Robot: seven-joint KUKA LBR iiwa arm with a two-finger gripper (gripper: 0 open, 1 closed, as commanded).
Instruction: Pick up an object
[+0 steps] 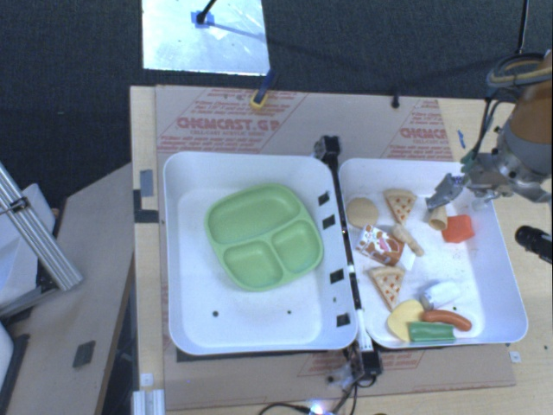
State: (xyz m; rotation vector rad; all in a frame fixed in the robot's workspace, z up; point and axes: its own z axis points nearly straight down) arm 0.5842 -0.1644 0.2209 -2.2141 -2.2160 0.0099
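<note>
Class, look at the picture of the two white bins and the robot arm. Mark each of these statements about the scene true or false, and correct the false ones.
1. The green tray lies in the left bin. True.
2. The sausage lies near the far edge of the right bin. False: it lies near the front edge, beside a green block.
3. The gripper is over the right bin. True.
4. The orange block sits on the green tray. False: it is in the right bin, near the gripper.
5. Two pizza slices, one at and one at, lie in the right bin. True.
</note>
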